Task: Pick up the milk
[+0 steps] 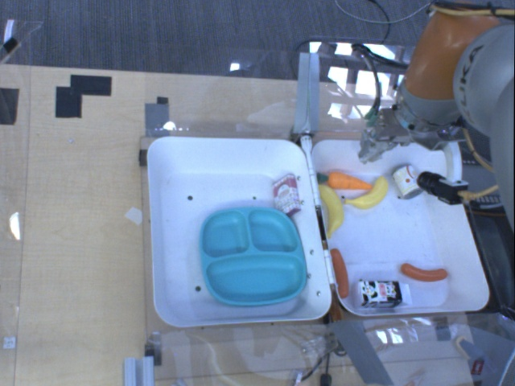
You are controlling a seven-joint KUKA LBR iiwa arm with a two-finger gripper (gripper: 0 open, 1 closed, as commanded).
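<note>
Camera view, for you: the gripper [376, 147] hangs at the right bin's [475, 292] far edge, too blurred to judge its grasp. Nearby lie carrot [349, 182] and banana [368, 198]; the milk [380, 293] rests well apart, against the near wall.

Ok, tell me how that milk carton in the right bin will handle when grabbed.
The milk carton lies flat near the right bin's front wall, so it probably won't roll. It looks boxy and small, likely light and fairly stiff. The wall close by may crowd the claw.
</note>
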